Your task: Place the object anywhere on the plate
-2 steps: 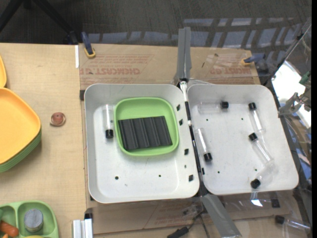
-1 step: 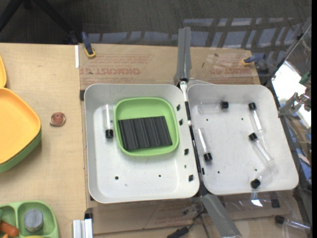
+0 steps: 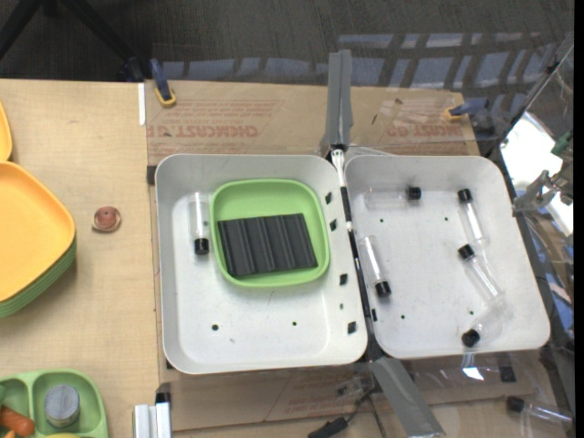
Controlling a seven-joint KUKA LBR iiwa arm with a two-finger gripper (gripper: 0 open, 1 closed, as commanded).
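The dark ribbed slab [image 3: 266, 245] lies flat, well inside the raised rim of the green plate [image 3: 269, 192] in the left bin [image 3: 265, 336], so the task looks met; the pincer's state I cannot tell.

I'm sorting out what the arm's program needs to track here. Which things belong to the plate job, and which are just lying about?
Belongs to the job:
- green plate in the left bin
- dark ribbed pad already lying on that plate
- clear tubes with black caps in the right bin, and one tube beside the plate

Just lying about:
- yellow plates
- small red knob
- blue clamp
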